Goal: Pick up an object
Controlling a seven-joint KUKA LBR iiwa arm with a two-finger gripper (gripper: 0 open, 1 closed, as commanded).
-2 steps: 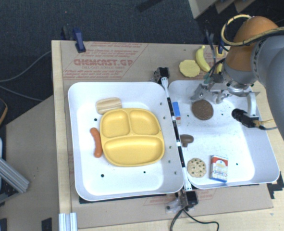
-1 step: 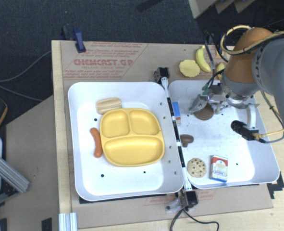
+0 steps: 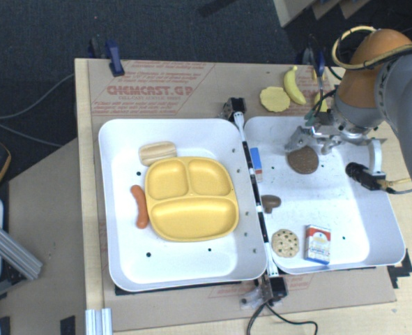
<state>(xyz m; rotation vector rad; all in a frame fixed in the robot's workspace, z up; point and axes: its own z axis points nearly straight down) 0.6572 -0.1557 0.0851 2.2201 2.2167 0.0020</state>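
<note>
Yellow tray [image 3: 192, 208], one sausage [image 3: 141, 206], one cookie [image 3: 285, 243], gripper [image 3: 309, 144] state unclear

- Two white bins [image 3: 122, 257]
- One yellow divided tray [image 3: 190, 198]
- One hot dog sausage [image 3: 140, 206]
- One bun [image 3: 157, 151]
- One banana [image 3: 294, 86]
- One cookie [image 3: 285, 242]
- One small carton [image 3: 318, 243]
- One brown disc [image 3: 303, 161]

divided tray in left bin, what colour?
Yellow. The divided tray shows plainly in the camera view, in the left bin.
</note>
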